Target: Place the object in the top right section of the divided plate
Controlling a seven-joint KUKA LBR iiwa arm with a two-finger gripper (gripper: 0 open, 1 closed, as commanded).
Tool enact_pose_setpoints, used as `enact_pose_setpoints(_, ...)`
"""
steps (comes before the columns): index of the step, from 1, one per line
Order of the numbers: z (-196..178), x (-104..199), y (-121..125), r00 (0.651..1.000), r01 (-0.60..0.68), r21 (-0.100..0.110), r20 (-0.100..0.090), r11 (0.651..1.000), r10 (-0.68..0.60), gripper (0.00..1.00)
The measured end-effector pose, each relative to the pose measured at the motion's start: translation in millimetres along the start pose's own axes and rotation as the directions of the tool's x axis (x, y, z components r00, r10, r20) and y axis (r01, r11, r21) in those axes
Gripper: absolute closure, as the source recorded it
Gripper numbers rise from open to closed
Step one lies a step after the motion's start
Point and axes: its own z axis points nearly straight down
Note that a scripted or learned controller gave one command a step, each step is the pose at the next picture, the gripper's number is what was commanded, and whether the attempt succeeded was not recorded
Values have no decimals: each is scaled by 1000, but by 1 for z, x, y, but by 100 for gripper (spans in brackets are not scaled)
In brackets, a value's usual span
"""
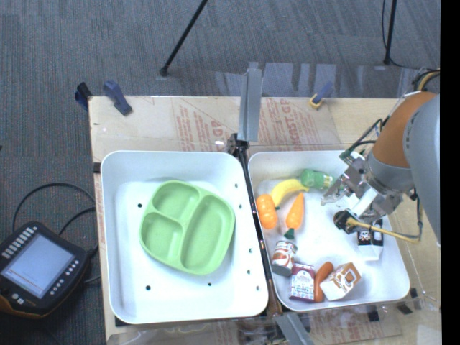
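The camera view looks down at a slant on two shallow white bins set side by side on a plywood tabletop (287, 117). Nearest, along the front of the right white bin (394, 279), lie a small white and orange carton (342, 281), a red sausage-shaped toy (321, 279) touching it, a dark red packet (302, 282) and a small jar with a red label (284, 254) close to the bin's left wall. Further back in the same bin sits an orange toy carrot (295, 212), tip toward the back, with a small round orange fruit (266, 211) just beside it on its left and a yellow toy banana (286, 190) behind them; a green toy vegetable (314, 178) lies at the banana's far end. The gripper (343, 187) hangs over the right half of this bin, just beside the green toy, on the grey arm with its orange band (399, 131) reaching in from the right; whether its fingers are apart or together cannot be told, and nothing is seen between them. A small black and white carton (369, 234) lies below the wrist. In the left white bin (122, 293) rests the light green divided plate (188, 226), tilted in the frame, its three sections holding nothing. A black handheld controller (39, 264) sits off the tabletop at left, and blue clamps (115, 95) grip the far edge.
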Motion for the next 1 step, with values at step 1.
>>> enact_pose_setpoints(1, 26, 38, 27, 985, -171, 18, 4, 985, 171, 0)
